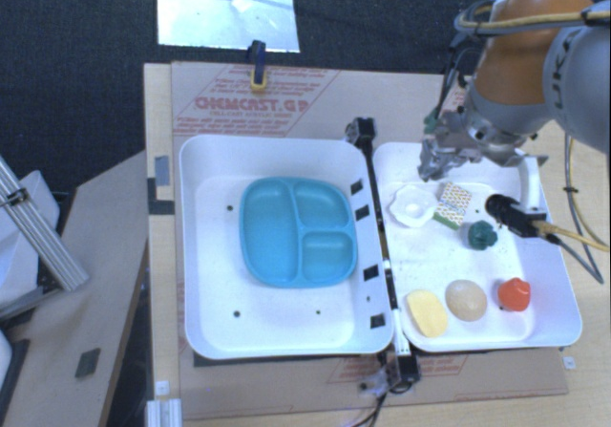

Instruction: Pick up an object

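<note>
Apparently the approach step is in hand: the gripper (pixel 431 165) is poised over the right bin's (pixel 554 320) far corner, just above a small white cup (pixel 412 205). Whether anything is gripped cannot be told. A further descent onto the cup is called for.

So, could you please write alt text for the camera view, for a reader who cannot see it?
A grey-and-orange robot arm hangs its gripper over the right bin, above a white cup among small toys. The left bin holds a blue divided plate.
</note>
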`<state>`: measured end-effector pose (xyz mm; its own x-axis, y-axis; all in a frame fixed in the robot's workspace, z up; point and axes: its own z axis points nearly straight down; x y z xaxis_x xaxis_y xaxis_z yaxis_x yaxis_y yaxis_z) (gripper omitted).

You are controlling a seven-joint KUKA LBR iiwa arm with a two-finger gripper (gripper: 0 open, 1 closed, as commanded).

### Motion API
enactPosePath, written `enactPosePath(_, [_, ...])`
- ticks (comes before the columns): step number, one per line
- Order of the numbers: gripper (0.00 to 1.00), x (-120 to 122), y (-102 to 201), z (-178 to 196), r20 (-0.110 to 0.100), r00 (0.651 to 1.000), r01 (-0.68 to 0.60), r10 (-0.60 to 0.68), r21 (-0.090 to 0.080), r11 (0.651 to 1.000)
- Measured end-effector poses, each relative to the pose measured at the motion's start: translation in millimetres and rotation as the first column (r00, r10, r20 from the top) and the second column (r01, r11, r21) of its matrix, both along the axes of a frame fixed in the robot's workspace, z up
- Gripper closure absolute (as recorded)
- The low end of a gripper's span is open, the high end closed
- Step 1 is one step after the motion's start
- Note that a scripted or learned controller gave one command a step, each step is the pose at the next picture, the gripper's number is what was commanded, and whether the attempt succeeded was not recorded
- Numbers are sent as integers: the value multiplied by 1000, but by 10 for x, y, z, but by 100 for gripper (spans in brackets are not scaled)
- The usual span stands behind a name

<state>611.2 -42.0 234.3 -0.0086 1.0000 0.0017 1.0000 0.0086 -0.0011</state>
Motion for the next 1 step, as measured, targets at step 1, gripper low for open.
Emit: enactPosePath(1, [100, -87, 549, -48, 1, 1000, -1, 1, 1, 1000])
